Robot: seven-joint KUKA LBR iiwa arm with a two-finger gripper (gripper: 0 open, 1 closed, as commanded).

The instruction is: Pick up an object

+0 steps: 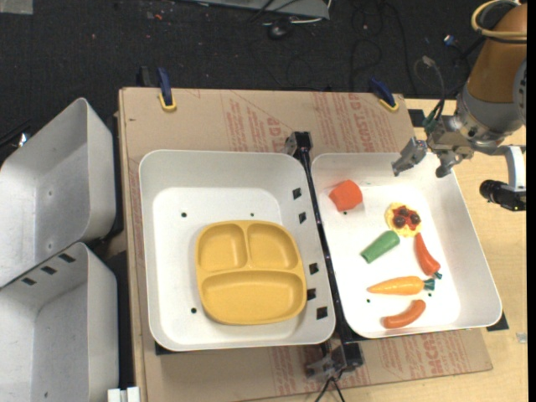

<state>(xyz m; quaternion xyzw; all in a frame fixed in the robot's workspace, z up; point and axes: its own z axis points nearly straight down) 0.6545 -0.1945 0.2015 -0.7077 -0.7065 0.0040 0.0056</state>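
White bins [167,182] side by side on brown cardboard-topped bench [251,111], dark floor [75,40] behind

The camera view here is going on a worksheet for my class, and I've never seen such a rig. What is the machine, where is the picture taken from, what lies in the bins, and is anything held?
It is a single picture, taken from a camera fixed above the bench, looking down at a slant. The grey and orange robot arm reaches in from the right; its claw hangs open above the far edge of the right bin, with nothing between its fingers. That bin holds toy food: an orange-red block, a small pizza, a green pickle, a red chilli, a carrot and a sausage. The left bin holds a yellow divided plate.
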